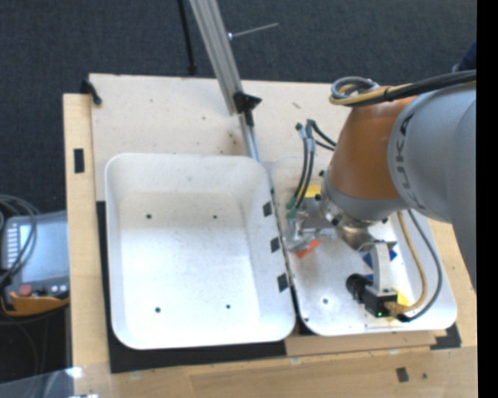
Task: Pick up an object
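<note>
Here the gripper [297, 235] hangs by an orange object [309, 245] in the right bin [332, 320]. I cannot tell the claw's state; best centre it before closing.

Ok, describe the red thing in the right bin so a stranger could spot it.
Find the right bin, under the arm. By its left wall, beside the gripper, lies a small red-orange piece. Its neighbours are a yellow piece and a blue one.

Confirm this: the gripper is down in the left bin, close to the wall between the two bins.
Not the left bin. The camera view shows the gripper down in the right bin, close to the wall between the two bins.
</note>
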Controlling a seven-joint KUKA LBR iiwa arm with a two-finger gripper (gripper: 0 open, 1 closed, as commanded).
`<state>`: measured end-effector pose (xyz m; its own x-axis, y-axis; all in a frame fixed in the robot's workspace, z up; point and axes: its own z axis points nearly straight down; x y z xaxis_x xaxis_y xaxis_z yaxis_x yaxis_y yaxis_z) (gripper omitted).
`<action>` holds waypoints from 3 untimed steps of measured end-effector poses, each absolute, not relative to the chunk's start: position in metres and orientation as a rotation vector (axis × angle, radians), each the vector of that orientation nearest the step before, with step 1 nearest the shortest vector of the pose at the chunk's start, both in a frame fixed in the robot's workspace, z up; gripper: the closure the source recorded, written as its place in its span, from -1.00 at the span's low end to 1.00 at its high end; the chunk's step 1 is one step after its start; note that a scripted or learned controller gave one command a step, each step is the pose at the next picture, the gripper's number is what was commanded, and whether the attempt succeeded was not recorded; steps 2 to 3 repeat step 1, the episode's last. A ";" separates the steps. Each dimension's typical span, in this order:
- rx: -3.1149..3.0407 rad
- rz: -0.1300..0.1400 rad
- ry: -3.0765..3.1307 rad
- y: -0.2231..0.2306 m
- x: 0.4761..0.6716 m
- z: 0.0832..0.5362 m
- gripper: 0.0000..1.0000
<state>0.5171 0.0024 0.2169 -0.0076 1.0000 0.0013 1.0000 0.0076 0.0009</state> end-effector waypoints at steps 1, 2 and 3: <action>-2.211 -0.004 -2.231 0.062 0.521 0.230 1.00; -2.211 -0.004 -2.231 0.062 0.521 0.230 1.00; -2.211 -0.004 -2.231 0.062 0.521 0.230 1.00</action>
